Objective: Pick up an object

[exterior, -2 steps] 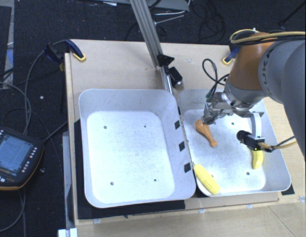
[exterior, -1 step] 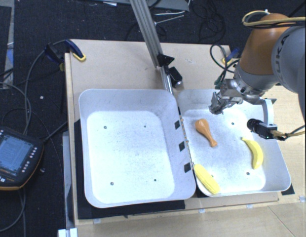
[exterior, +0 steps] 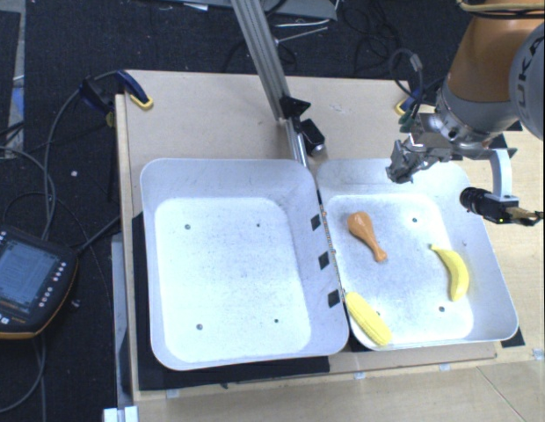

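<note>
The right bin holds three objects. An orange drumstick-shaped toy lies near its upper left. A yellow banana rests toward the right side. A yellow corn cob sits at the bin's front left corner. My gripper hangs above the bin's back rim, up and to the right of the drumstick, with nothing visibly between its fingers. The arm's grey and orange body fills the upper right corner.
The left bin lies beside the right one, joined along a middle ridge with black clips. A slanted metal pole rises behind the bins. A pendant and cables lie on the floor at left.
</note>
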`<state>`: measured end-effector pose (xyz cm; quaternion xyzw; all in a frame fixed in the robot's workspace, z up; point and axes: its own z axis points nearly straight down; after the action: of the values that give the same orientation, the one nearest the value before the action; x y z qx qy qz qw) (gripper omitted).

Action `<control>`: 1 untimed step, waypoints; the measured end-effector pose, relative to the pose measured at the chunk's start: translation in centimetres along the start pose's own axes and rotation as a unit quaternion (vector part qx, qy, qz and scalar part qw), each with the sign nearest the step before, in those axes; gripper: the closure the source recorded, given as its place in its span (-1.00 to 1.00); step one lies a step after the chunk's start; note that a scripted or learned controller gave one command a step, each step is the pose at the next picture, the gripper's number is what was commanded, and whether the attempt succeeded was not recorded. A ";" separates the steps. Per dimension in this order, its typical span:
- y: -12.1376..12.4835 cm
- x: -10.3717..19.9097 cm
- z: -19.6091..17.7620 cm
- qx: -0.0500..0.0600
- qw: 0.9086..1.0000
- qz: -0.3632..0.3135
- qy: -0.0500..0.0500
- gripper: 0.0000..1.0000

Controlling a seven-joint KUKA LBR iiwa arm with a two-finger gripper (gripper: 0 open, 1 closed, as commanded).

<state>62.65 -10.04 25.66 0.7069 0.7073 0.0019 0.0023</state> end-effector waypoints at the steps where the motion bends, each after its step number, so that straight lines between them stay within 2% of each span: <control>1: 0.0 0.0 0.0 0.003 1.000 0.000 0.000 1.00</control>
<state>62.67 -10.03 25.64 0.7069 0.7073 0.0000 0.0000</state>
